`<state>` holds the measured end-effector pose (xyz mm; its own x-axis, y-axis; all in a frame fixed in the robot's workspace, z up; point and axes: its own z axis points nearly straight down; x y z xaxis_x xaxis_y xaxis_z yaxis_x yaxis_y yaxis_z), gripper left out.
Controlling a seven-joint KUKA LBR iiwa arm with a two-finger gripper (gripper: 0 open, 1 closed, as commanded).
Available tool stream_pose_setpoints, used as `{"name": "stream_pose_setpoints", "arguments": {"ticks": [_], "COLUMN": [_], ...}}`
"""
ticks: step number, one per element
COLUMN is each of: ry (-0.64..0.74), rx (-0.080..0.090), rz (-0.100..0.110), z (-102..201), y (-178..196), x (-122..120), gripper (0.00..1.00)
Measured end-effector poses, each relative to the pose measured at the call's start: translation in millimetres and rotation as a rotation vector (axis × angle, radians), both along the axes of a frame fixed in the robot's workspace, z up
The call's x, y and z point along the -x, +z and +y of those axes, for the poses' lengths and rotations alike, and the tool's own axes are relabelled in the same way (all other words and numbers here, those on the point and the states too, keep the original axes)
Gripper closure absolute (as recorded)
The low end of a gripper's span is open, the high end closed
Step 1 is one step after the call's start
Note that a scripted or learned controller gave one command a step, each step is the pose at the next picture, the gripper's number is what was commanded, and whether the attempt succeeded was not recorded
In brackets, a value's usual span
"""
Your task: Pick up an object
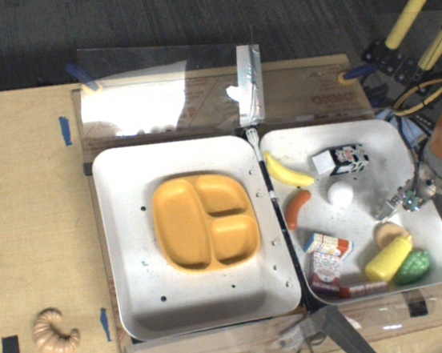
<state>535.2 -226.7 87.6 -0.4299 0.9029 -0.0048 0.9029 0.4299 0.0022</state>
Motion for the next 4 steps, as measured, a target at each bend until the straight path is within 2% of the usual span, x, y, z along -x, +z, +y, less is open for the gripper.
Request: {"name": "stream_pose_setpoints", "arguments": {"ticks": [1,2,3,4], "ry": [-0.175,-0.064,-0.173,-0.113], "rx": [-0.003,-0.003,-0.003,-0.007], "rz": [-0.002,0.002,-0.006,-0.004], "z": [63.2,35.4,90.0,191.0], "y": [57.1,1.9,1.1,99.5], "x": [-17.9,31.6,52.7,53.2], "gripper": [1.0,1.0,1.0,1.0]}}
